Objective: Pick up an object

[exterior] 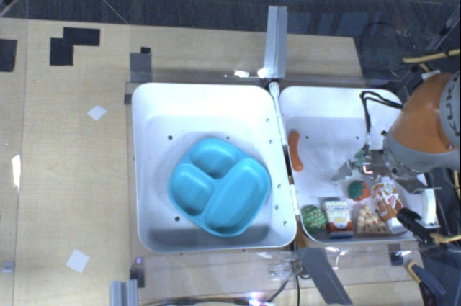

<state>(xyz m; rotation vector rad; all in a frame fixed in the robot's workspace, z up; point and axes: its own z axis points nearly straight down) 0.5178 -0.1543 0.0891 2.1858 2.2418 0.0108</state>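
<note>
the grey arm with its orange band point(425, 121) reaches into the right white bin point(324, 110) from the right edge, and the two-finger gripper point(362, 168) sits low over the bin floor, toward the bin's right side. how far its jaws stand apart cannot be told; the metal parts there blur together, and no object shows between them.

just below the gripper, nearly touching it, lies a small dark green round object point(356, 190). along the bin's near edge sits a row of things: a green bumpy ball-like item point(312, 216) at the near left corner, beside it a small printed packet with a red base point(337, 215), then a tan, waffle-patterned piece point(371, 221), and a white and orange patterned item point(387, 199) under the arm's wrist. an orange sausage-shaped object point(294, 152) lies against the bin's left wall, well apart from the gripper.

the left white bin point(166, 110) holds a light blue plastic divided tray point(220, 185), tilted, near its middle.
</note>
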